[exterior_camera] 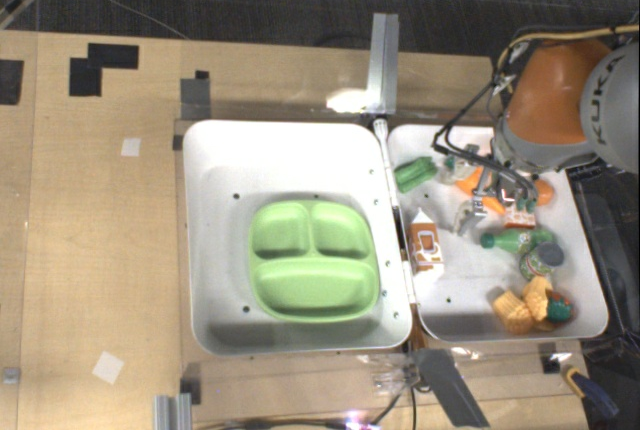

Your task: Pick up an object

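Observation:
The right bin [455, 303] holds several small items. A green block [414, 174] lies near its upper left, and a white and brown carton [425, 244] sits by its left wall. A green bottle [514, 240], a small can [545, 259] and a yellow toy with a green and red piece [527, 306] lie toward the lower right. An orange item [468, 182] and a red and white pack [519, 212] lie under the wrist. My gripper [483, 208] hangs low over the bin's middle, just above the bottle. Its fingers are hard to make out.
The left bin [215, 168] holds a green divided plate [313, 259]. A metal post [383, 63] stands behind the gap between the bins. Black cables loop off the wrist over the right bin's upper part. Wooden bench lies to the left.

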Motion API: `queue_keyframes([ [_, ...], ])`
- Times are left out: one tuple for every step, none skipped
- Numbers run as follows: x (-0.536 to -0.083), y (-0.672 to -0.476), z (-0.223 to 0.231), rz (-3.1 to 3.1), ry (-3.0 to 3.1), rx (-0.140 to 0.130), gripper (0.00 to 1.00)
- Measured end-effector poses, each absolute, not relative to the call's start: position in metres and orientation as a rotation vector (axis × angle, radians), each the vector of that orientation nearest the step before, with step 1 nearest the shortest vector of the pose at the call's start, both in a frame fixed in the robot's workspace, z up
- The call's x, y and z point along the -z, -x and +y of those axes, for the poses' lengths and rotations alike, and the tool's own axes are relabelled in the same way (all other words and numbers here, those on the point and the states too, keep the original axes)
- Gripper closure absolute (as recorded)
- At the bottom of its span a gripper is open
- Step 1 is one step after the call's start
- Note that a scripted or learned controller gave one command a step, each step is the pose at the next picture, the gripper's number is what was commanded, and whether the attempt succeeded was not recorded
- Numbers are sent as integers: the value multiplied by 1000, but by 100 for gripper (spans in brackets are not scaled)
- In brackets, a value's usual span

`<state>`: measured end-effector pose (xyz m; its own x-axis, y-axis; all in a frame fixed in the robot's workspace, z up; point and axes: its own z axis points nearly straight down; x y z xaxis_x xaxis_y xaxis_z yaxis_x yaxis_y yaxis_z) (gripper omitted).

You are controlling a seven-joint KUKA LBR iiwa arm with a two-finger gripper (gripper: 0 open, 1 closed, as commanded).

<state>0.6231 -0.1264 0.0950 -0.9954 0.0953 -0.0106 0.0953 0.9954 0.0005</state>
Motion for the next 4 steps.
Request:
queue_keyframes([
  [-109,-627,-125,3117,-136,2,100],
  [-212,-643,-199,3104,-306,8,100],
  [-206,-642,-194,3115,-299,2,0],
  [-90,-647,-203,3102,-378,3,0],
])
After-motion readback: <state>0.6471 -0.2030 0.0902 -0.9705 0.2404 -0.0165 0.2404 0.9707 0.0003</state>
